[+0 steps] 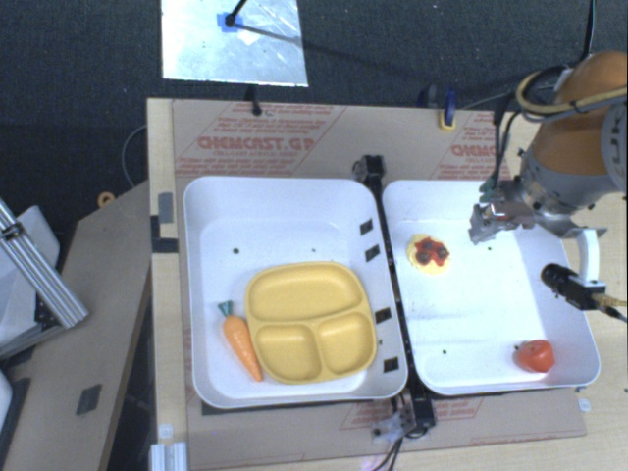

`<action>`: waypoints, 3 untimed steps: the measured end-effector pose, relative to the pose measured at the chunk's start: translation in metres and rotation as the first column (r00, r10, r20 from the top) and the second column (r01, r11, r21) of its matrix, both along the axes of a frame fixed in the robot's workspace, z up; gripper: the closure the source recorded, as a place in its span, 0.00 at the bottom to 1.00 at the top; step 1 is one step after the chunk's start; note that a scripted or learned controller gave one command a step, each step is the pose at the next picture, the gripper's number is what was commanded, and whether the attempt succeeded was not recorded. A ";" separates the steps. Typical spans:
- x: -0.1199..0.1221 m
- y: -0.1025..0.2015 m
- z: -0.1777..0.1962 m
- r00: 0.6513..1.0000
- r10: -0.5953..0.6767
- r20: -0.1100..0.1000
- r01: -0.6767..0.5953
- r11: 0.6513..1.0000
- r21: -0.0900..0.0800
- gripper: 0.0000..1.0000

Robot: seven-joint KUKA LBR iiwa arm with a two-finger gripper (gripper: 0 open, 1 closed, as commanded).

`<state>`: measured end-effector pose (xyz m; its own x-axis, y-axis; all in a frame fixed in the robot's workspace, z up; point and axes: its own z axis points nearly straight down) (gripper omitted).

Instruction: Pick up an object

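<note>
Hovering over the right bin (589,361), your claw (485,226) is in the approach step: it hangs near that bin's far edge, and nothing is seen between its tips. You cannot tell from this slanted view how wide it stands, since the tips are small and blurred against the white floor.

The closest candidate is the small round yellow toy pastry with red and dark topping (430,253), lying flat on the bin floor just beside the claw, toward the divider between the two bins and slightly nearer the camera. A red tomato-like toy (535,356) sits well apart from the claw, at the bin's near corner on the arm's side. Across the divider, in the left bin (211,204), a yellow three-compartment plate (310,320) and a toy carrot (240,343) touching its outer edge lie far from the claw.

By my reading, your next move calls for a short sideways shift to centre over the pastry, then a straight descent. The piece looks low and flat, so the tips will likely need to reach almost to the floor to catch its rim.

For writing, the brown board under the bins on the surface (118,263) carries red print reading "CHEMCAST G.P." (257,144), repeated in part near the claw's far side; the finer lines are too small to read.
</note>
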<state>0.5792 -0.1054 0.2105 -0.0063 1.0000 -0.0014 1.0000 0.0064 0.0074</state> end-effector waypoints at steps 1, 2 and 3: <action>0.002 0.000 0.052 1.000 0.000 0.000 0.000 1.000 0.000 1.00; -0.004 0.053 0.055 1.000 0.003 -0.005 -0.003 1.000 0.003 1.00; -0.010 0.096 0.043 1.000 0.003 -0.007 -0.003 1.000 0.003 1.00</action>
<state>0.5695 -0.0091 0.2534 -0.0089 1.0000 0.0013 1.0000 0.0089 0.0004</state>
